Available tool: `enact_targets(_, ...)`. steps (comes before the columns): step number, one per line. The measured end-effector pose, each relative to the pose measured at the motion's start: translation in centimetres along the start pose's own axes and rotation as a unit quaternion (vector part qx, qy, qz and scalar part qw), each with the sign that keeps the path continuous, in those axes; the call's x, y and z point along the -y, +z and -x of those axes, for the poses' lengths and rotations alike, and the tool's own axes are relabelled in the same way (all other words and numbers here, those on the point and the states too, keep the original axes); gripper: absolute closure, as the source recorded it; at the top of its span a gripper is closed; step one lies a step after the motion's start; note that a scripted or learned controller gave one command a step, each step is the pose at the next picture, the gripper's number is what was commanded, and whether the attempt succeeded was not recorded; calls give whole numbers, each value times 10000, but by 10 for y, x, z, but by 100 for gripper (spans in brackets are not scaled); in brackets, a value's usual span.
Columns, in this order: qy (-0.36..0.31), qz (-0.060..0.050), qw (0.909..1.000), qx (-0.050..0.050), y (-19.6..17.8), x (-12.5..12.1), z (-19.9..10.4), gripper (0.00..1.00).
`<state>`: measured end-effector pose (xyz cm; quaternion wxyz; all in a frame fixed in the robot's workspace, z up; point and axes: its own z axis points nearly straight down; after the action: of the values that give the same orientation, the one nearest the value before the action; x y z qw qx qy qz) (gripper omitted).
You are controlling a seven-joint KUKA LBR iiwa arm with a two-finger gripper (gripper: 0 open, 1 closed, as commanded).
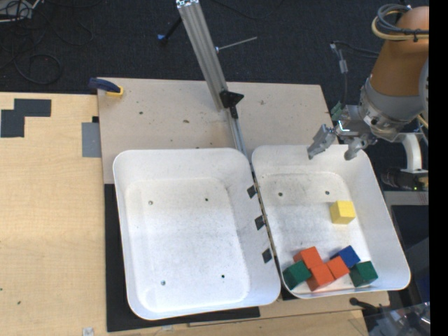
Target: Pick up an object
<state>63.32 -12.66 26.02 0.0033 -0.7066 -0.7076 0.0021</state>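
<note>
A robot arm's jaws [334, 145] hang spread apart, grasping nothing, over the far rim of the right bin [388, 208], one of two shallow white bins on a pale wooden surface [168, 114]. Below the jaws, nearer the camera, sits one small yellow cube [342, 212], alone. Farther below, at the bin's near edge, lies a tight cluster of blocks: two orange blocks [316, 264], two green blocks [297, 274] and one blue block [348, 255]. The left bin [133, 187] lies to the jaws' lower left.

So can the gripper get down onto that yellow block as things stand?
Probably yes. The yellow block sits alone in the right bin, apart from the other blocks, nothing above it; the gripper hangs over the bin's far edge.
</note>
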Motion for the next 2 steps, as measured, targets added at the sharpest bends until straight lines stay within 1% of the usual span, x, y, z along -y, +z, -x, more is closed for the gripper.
enact_targets(1,-5,23,10000,6,-3,-1,0,0)
enact_targets(2,-2,-1,10000,4,42,3,-3,0)
